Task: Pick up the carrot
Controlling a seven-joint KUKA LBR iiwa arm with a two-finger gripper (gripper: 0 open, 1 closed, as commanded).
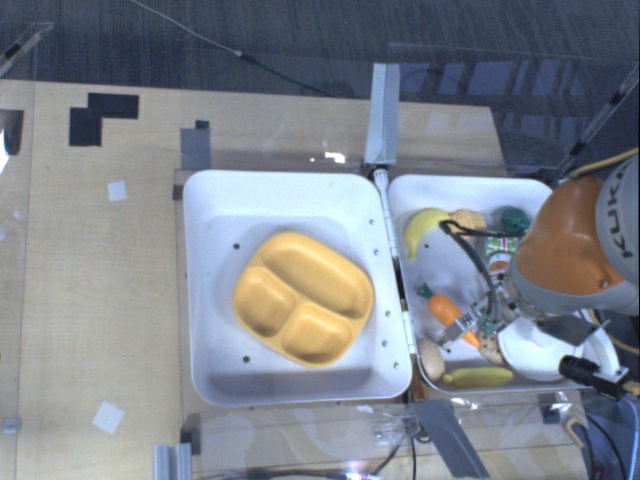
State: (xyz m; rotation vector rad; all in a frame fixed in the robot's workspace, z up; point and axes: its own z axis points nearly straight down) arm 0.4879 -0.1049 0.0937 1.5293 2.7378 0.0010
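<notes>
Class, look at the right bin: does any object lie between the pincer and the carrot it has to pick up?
Nothing visible does. The pincer sits right at the carrot in the right bin, with no gap for another object. The yellow banana lies below them, off to the side.

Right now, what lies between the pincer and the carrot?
Nothing: in the camera view the pincer sits right against the carrot, no other item between.

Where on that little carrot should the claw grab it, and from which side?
Probably across the middle of the carrot's orange body, coming down from above. It lies flat and slanted on the floor of the right bin, green top toward the divider, so its long sides are the easiest to pinch. The gripper is already at its lower end, with a yellow banana close below, leaving little room there.
</notes>
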